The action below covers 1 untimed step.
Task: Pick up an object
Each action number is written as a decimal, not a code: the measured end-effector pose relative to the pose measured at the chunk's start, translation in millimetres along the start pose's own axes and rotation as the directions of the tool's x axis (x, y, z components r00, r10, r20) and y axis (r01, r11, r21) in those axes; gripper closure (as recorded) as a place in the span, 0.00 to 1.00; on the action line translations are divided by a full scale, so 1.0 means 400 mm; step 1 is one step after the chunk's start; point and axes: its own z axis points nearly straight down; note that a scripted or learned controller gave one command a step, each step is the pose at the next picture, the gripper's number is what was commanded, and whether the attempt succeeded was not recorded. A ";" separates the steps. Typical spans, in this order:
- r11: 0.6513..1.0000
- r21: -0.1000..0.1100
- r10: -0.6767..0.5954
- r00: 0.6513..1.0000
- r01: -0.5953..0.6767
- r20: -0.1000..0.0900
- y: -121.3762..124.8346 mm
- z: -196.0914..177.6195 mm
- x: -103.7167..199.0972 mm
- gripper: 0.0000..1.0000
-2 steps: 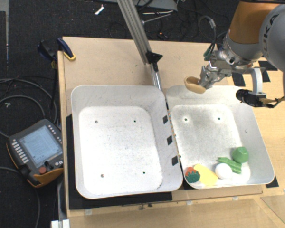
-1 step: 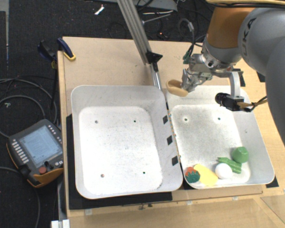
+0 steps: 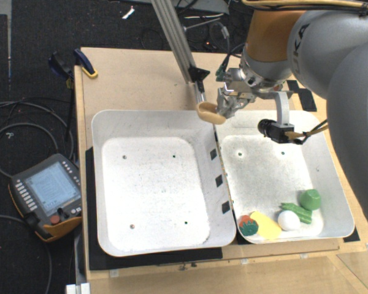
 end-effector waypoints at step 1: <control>1.000 0.002 -0.001 1.000 0.001 -0.001 -0.011 0.022 0.147 1.00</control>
